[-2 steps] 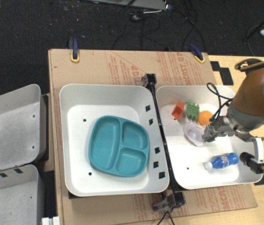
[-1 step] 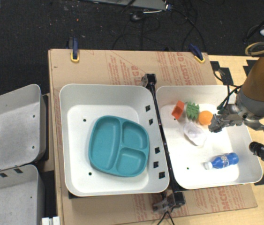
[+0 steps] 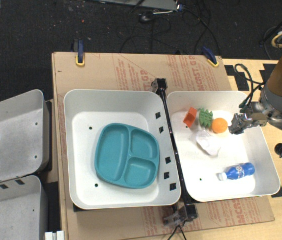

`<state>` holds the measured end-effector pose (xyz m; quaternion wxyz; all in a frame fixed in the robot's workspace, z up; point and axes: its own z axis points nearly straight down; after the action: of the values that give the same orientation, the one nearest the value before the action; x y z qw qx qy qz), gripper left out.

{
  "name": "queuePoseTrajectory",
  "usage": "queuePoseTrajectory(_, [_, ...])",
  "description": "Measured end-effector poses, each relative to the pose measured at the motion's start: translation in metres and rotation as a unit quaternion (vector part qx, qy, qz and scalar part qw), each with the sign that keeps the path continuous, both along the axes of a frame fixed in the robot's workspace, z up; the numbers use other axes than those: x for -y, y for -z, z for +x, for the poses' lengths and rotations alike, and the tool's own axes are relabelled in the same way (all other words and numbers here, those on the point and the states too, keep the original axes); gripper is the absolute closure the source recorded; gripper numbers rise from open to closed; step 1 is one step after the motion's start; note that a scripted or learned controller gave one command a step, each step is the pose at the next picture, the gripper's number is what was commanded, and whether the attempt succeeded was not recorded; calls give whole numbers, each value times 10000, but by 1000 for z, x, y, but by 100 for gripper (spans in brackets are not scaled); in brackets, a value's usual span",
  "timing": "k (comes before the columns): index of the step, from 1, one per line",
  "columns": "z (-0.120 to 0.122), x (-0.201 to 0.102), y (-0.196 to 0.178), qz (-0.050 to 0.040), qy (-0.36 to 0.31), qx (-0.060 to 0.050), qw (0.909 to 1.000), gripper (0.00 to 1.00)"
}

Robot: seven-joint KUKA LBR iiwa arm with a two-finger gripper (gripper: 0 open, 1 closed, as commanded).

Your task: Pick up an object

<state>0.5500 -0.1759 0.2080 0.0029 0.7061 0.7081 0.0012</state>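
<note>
The right bin [image 3: 261, 154] holds an orange ball [image 3: 220, 126], a green toy [image 3: 205, 118], an orange-red block [image 3: 190, 116], a crumpled white piece [image 3: 208, 144] and a small blue bottle [image 3: 239, 171] lying on its side. My gripper [image 3: 237, 124] hangs over the bin's right part, just right of the orange ball, pointing toward it. The view is too small to tell how its tip stands against the ball.
A teal divided plate [image 3: 127, 156] lies in the left bin [image 3: 80, 109]. Both bins sit on a cardboard sheet [image 3: 120, 69]. Two white trays [image 3: 10, 134] lie off the bench at the left. Cables run behind the arm at the right.
</note>
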Motion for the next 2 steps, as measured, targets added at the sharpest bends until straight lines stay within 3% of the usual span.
queuePoseTrajectory(1, [1,0,-43,0,-2,-2,10000,100])
queuePoseTrajectory(2, [5,-50,-50,17,-24,-20,10000,100])
